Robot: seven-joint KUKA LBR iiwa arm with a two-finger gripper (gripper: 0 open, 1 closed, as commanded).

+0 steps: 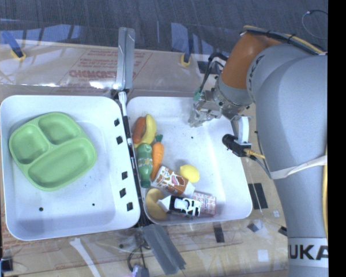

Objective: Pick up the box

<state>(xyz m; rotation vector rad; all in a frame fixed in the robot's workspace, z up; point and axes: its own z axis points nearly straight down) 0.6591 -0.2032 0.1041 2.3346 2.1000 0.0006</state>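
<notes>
Lying tilted among toy food in the right bin (230, 172), the box (173, 180) looks light, stiff cardboard (grasp across narrow sides); gripper (200, 113) finger state: cannot tell.

A green plate (51, 149) lies in a white bin (11, 111); the carrot (157, 157) is orange, the lemon (189, 173) yellow.

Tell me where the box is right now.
The box lies tilted in the right bin, toward its near left part, just below the carrot and touching the lemon on its right.
</notes>
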